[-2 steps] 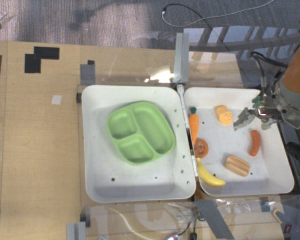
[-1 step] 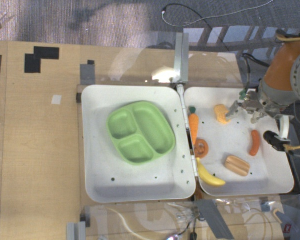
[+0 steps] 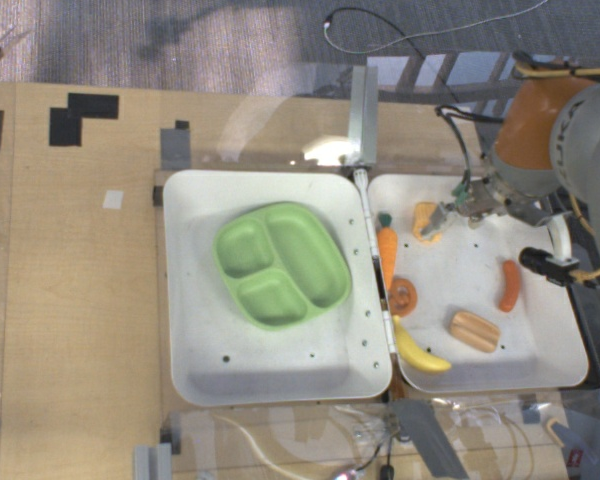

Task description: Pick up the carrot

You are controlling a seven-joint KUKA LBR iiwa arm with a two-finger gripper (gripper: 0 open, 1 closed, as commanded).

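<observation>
Carrot (image 3: 386, 254) against the right bin's (image 3: 540, 368) left wall
Orange, tapered, green-topped (lying lengthwise); light wooden table (image 3: 70, 298), grey carpet behind; end effector (image 3: 452, 208) grip state cannot be told.

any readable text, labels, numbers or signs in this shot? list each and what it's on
None can be read.
Black patches on the wooden bench: plain shapes, no lettering.
Small red item at the bottom right corner: may bear a mark, too small and blurred to tell.
Green divided plate, carrot, banana, both white bins: no print visible.
</observation>
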